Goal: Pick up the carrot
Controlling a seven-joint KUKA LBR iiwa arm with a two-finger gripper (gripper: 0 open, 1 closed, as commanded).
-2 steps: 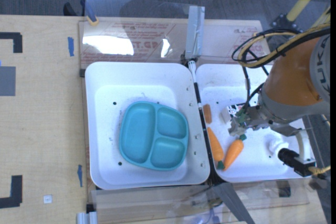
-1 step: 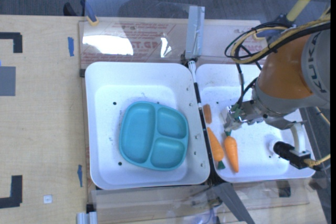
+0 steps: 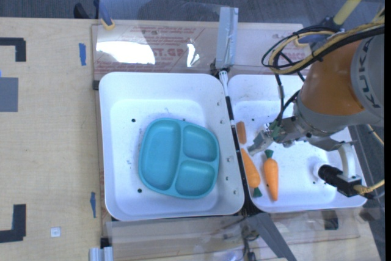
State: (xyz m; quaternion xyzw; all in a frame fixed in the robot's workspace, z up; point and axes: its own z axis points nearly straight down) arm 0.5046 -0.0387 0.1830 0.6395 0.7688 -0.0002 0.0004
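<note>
Two orange carrots lie in the right bin. One carrot rests along the bin's left wall, its green top pointing to the front. The other carrot lies just to its right, with its green top toward the back. My gripper hangs low over the bin, just behind and above both carrots, a little left of the second carrot's green top. Neither carrot is lifted; both rest on the bin floor.
A short orange-brown piece lies by the right bin's left wall, behind the carrots. The left bin holds a teal divided plate. The orange-banded arm covers the back right of the right bin.
</note>
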